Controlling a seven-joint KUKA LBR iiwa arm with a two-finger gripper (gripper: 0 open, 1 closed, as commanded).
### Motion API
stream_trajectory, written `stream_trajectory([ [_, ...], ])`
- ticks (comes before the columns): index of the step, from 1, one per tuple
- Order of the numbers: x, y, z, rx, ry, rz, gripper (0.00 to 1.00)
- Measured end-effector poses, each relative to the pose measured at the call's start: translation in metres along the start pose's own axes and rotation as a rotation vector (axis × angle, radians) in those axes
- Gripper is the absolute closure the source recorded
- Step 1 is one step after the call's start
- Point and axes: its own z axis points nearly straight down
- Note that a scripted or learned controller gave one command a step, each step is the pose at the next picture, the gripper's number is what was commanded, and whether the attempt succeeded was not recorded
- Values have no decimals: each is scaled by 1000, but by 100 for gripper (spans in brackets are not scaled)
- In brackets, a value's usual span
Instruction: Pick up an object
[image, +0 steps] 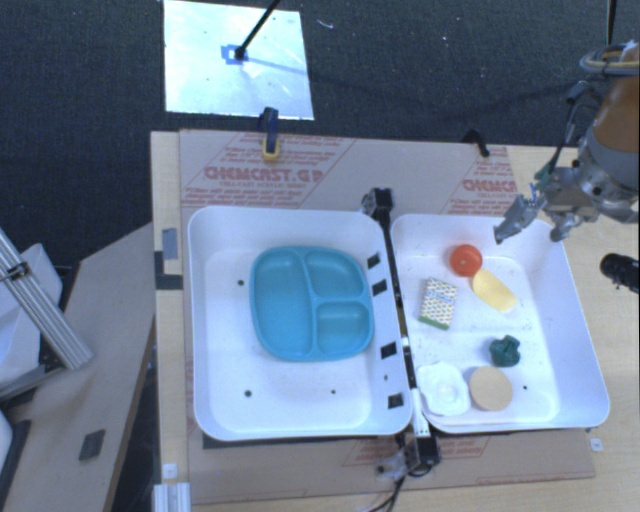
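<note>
Beside yellow piece, round orange ball (465, 260)

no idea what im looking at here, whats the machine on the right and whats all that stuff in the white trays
This is one picture from a camera fixed above a bench, looking down at a slant. The machine at the right is a robot arm, grey with an orange band near its wrist. At its end is its tool, two fingers spread apart with nothing between them, hanging over the top edge of the right bin.

Two shallow white bins sit side by side. The left bin holds a blue divided plate. The right bin holds small toys: an orange ball, a yellow piece, a patterned little box, a dark green piece, a white piece and a tan disc.

The job is to pick up an object; nothing is held yet.
</note>
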Motion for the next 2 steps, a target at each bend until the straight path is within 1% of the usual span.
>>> stream_trajectory([
  [1,0,2,-7,-11,-2,-2,0],
  [2,-4,1,36,-8,-2,0,0],
])
